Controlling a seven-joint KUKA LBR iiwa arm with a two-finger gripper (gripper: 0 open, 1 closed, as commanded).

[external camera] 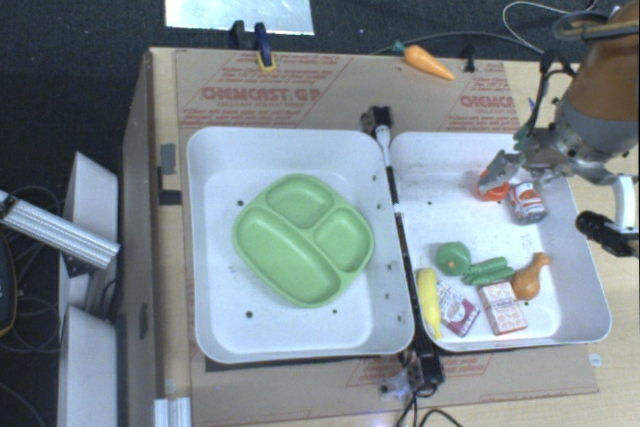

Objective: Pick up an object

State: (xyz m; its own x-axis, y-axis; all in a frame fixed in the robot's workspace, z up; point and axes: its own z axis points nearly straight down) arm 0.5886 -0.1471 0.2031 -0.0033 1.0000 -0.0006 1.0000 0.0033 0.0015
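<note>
Two white bins share the surface as the end effector [512, 167], grip state unclear, hovers by a can [527, 201]; centring squarely should steady the pick.

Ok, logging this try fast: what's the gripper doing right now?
Gripper: low in the right bin by the can; open or shut cannot be told.

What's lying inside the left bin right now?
A green divided plate sits in the left bin, tilted askew. Whatever is beneath the plate is hidden.
</note>
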